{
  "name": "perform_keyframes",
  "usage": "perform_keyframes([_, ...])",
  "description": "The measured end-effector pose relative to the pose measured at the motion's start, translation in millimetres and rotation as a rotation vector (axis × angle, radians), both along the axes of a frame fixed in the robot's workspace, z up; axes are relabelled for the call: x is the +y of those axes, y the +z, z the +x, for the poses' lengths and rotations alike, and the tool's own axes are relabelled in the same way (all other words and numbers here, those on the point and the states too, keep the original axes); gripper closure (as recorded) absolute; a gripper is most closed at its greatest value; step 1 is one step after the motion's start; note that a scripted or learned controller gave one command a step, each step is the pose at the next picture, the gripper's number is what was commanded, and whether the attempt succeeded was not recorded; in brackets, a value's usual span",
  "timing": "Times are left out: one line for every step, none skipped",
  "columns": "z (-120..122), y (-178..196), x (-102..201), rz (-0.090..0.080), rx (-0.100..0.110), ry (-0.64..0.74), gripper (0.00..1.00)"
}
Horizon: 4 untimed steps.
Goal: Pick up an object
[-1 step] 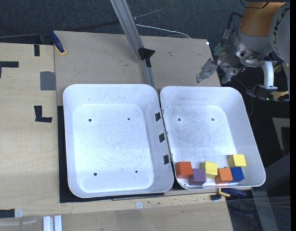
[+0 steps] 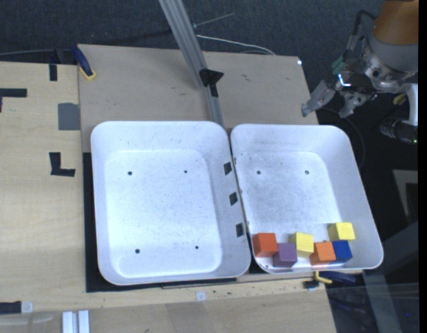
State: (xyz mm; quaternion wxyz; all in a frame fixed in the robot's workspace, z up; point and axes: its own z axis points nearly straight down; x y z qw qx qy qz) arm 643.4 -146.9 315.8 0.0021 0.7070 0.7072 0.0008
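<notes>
Camera view is showing 2 white bins: the left bin [image 2: 161,200] and the right bin [image 2: 300,186], which is holding 6 small blocks [image 2: 303,245] along its near edge. The gripper [image 2: 331,96] is hovering beyond that bin's far right corner, gripping nothing, its fingers spreading apart.

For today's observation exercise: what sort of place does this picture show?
Probably a robotics lab test bench: a robot arm beside two white bins, with small coloured blocks in the right one.
</notes>
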Motion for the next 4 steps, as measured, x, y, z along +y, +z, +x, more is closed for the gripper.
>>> perform_keyframes([-69.3,-96.3,67.9,0.006,0.018,0.004,0.0])
perform_keyframes([-54.8,-24.0,55.5,0.0,-0.002,0.001,0.0])
perform_keyframes([-23.2,-131.2,50.3,0.001,0.013,0.001,0.0])
perform_keyframes([-43.0,-88.0,82.5,0.003,0.003,0.004,0.0])
